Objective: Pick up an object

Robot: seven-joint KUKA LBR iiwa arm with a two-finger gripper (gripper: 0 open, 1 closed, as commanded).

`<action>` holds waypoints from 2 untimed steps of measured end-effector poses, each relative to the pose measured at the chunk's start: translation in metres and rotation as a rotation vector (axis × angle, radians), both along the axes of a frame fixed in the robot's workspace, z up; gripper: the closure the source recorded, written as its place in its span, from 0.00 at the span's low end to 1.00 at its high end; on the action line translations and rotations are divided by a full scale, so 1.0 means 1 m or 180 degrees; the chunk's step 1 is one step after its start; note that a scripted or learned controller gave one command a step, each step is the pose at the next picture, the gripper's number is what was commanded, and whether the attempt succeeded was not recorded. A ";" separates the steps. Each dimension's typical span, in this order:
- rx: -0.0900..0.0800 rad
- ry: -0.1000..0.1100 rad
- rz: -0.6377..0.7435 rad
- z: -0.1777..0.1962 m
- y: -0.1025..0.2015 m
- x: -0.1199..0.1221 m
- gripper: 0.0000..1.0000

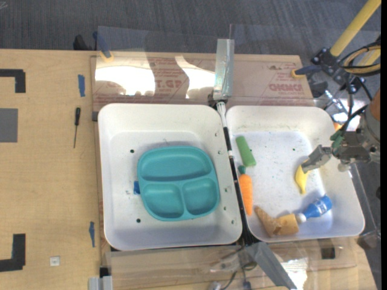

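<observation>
The bench (42, 162) carries 2 shallow white bins side by side. The left bin (115, 125) holds a teal divided plate (177, 182) with 3 compartments, sitting near the bin's middle and slightly toward 6 o'clock.

The right bin (278, 125) holds the loose things. A green stick-shaped piece (245, 151) lies at about 9 o'clock in this bin, close to the wall it shares with the left bin. Just below it, toward 6 o'clock, lies an orange carrot (246, 190), also along that shared wall. At 6 o'clock in the bin a tan lumpy piece (276, 222) rests near the front wall, and touching it on the 3 o'clock side is a blue and white bottle (312, 211), lying tilted on its side. A yellow banana (300, 178) lies at about 3 o'clock in the bin, above the bottle.

The arm enters from 3 o'clock, and its gripper (315, 159) hangs over the right bin's 3 o'clock side, just beside the banana's upper end at about 1 o'clock of it. Whether the claw is spread or pressed together cannot be told from this view, and nothing can be seen pinched in it.
</observation>
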State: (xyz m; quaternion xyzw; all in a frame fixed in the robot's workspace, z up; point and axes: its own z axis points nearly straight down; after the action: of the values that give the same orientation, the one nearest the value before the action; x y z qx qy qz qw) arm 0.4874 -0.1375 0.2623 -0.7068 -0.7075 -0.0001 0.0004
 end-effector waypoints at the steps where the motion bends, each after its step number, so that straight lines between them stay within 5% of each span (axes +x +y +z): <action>1: 0.0004 0.0027 -0.0627 -0.106 -0.010 0.030 0.00; 2: 0.0000 -0.0011 -0.0587 -0.168 -0.051 0.067 0.00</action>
State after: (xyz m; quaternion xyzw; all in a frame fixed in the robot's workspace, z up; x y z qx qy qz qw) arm 0.5544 -0.1889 0.0944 -0.7689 -0.6393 -0.0013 -0.0008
